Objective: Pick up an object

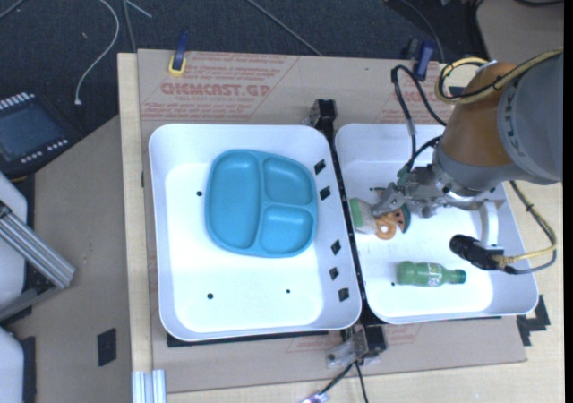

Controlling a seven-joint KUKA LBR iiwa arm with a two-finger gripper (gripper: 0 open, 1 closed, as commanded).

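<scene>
Tool (391,210) crowds small objects (376,218) (shapes unclear) — green bottle (430,275) apart.

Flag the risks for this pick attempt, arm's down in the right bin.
1. The pincer sits over small items crowded by the divider; it may pinch two, or none.
2. The green bottle lies on its side and could roll if nudged.
3. The black cable hangs near the wrist and could snag.
</scene>
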